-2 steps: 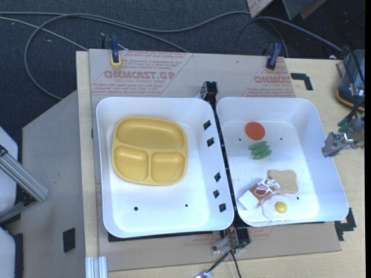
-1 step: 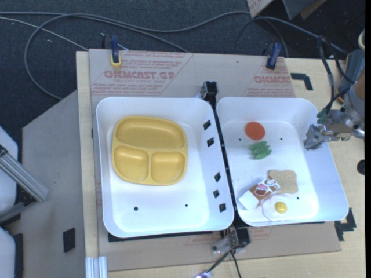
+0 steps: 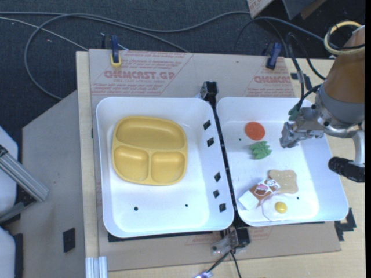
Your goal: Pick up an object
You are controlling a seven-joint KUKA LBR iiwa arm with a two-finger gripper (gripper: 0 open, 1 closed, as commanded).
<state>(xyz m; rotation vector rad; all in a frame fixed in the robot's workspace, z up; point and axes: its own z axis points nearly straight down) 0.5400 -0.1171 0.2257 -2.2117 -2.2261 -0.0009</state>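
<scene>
The right bin (image 3: 324,172) holds several toy foods: a red tomato slice (image 3: 254,131), a green leafy piece (image 3: 261,150), a tan toast slice (image 3: 283,181), a small red-and-white piece (image 3: 264,190) and a fried egg (image 3: 277,208). My gripper (image 3: 288,139) hangs over the right bin's upper part, to the right of the tomato slice and the green piece. Nothing is seen between its fingers. The arm's orange band sits above it at the right edge.
The left bin (image 3: 110,172) holds a yellow three-compartment plate (image 3: 150,150). Black clips run along the divider (image 3: 215,149) between the bins. Blue clamps (image 3: 115,49) hold the board's far edge. Cables trail over the dark floor behind.
</scene>
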